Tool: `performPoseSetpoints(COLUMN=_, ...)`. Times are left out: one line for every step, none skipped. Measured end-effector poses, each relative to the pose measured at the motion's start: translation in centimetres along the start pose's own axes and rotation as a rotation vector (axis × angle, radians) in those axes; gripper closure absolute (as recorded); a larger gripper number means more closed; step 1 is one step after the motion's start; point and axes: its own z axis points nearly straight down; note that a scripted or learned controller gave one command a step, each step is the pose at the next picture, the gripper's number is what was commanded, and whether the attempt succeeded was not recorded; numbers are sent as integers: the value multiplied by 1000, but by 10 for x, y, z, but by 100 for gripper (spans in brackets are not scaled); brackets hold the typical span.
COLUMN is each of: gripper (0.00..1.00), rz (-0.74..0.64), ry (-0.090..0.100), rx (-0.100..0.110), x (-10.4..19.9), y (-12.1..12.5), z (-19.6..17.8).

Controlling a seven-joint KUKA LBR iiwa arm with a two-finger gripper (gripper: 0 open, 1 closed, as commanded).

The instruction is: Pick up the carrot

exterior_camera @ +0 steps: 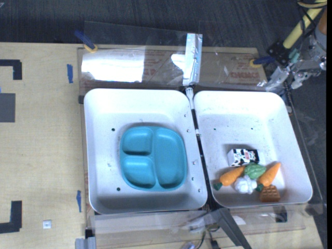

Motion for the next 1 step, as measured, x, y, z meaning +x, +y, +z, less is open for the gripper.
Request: performPoseSetpoints(gripper=0, rz=-316, ry=2, rx=-3, x=31, y=-10, z=53)
